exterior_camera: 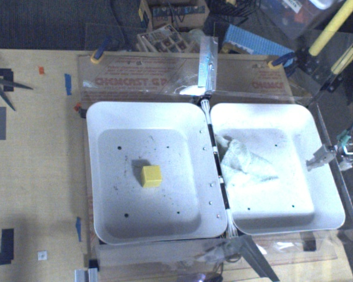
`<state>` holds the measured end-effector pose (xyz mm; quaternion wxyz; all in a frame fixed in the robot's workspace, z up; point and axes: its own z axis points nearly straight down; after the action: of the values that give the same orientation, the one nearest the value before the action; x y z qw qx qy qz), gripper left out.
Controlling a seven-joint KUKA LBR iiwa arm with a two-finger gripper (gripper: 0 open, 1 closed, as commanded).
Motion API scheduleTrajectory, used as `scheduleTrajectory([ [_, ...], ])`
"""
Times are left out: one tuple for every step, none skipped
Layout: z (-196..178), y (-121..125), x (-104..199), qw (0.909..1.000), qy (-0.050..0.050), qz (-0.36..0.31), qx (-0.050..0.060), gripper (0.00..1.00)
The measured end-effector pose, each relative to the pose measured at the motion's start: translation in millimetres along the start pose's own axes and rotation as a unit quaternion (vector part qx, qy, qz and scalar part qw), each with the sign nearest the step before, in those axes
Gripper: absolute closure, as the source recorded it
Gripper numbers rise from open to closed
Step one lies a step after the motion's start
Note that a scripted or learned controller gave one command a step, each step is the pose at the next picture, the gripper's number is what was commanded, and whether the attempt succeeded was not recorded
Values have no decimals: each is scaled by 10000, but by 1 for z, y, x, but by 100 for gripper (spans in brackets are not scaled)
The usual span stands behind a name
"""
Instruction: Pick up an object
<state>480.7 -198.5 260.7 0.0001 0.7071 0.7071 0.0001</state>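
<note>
The gripper (332,153) is hovering at the right bin's (325,213) right rim, perhaps open, though I cannot tell; the yellow block (152,175) is lying far to its left.

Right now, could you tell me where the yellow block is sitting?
The yellow block lies on the floor of the left bin in the camera view, near its middle, well apart from the crumpled white material in the right bin.

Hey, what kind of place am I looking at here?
Most likely a robotics lab bench set up for grasping trials: two white bins side by side, a lone yellow block in the left one, and cables and equipment crowded behind.
</note>
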Motion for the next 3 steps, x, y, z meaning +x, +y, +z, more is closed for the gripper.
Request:
scheduleTrajectory([
  [64, 19, 39, 9763, 8, 2165, 23, 0],
  [54, 19, 38, 9759, 3, 2181, 13, 100],
  [13, 20, 138, 9306, -3, 3660, -2, 100],
])
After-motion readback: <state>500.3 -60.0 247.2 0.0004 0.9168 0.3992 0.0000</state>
